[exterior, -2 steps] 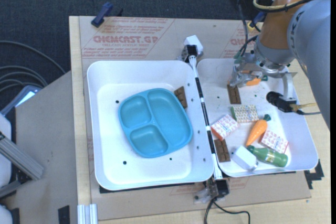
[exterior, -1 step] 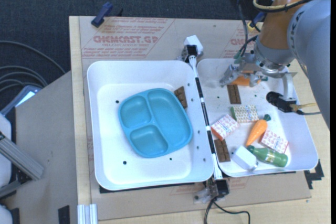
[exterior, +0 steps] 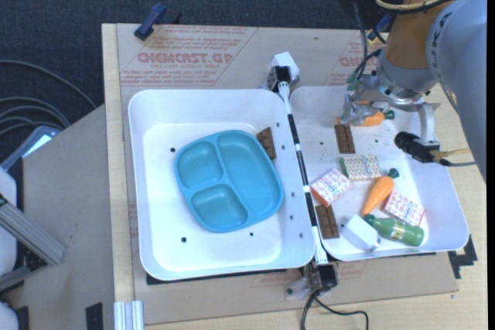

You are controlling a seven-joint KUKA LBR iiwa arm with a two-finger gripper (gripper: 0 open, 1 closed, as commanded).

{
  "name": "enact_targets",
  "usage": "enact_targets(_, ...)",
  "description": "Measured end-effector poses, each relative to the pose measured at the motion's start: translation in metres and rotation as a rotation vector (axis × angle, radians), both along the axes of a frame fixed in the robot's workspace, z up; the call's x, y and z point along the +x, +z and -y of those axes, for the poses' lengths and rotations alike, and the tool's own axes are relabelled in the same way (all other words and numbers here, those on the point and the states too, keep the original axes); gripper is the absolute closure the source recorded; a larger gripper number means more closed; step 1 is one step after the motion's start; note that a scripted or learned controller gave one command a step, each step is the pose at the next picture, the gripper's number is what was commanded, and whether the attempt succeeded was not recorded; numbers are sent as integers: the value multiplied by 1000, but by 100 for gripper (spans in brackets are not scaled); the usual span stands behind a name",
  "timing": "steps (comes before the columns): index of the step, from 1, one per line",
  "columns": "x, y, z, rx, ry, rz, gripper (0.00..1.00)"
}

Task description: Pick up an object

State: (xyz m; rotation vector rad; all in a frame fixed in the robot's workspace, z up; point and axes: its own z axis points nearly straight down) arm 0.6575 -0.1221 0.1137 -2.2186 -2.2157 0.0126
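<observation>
Gripper (exterior: 363,113) sits low at the far end of the right bin (exterior: 456,205), with a small orange object (exterior: 373,120) at its tip; finger state cannot be told. Nearer lie a brown bar (exterior: 344,138), patterned packets (exterior: 361,167), a carrot (exterior: 377,195) and a green bottle (exterior: 398,229). Left bin (exterior: 147,166) holds a blue divided plate (exterior: 227,180).

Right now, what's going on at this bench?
A grey robot arm reaches in from the right, and its hand is low over the far end of the right bin, right at a small orange object; whether it grips it is unclear. Also in that bin are a carrot, a green bottle, a few patterned packets and brown bars. The left bin holds a blue divided plate.
</observation>
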Motion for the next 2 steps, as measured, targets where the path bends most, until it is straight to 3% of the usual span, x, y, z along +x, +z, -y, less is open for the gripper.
enact_targets(1, -61, 72, -17, 3, 1, 8, 100)
enact_targets(2, -61, 72, -17, 3, 1, 7, 0)
